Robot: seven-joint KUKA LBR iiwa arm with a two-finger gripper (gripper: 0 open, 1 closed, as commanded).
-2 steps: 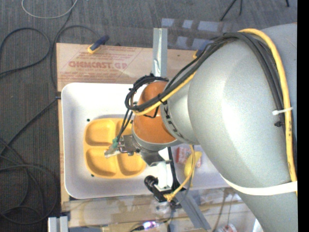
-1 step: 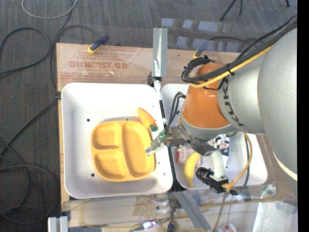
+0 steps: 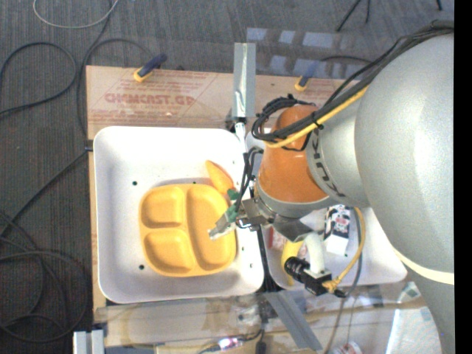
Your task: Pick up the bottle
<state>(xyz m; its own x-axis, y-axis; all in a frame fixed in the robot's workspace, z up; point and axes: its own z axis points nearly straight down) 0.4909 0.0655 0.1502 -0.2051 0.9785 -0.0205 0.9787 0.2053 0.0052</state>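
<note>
My gripper (image 3: 223,227) hangs low in the left bin (image 3: 118,153), at the right edge of a yellow compartment tray (image 3: 181,227). In the right bin (image 3: 383,271), a white object with a dark printed label (image 3: 338,223) peeks out from under the arm; it may be the bottle, but most of it is hidden. It lies well to the right of the gripper, across the wall between the bins. The orange wrist band (image 3: 291,172) and the grey arm cover most of the right bin.
An orange wedge-shaped piece (image 3: 218,174) leans at the yellow tray's far right corner, just above the gripper. A small red-and-white item (image 3: 271,236) shows at the right bin's left wall. A cardboard sheet (image 3: 162,98) lies behind the bins.
</note>
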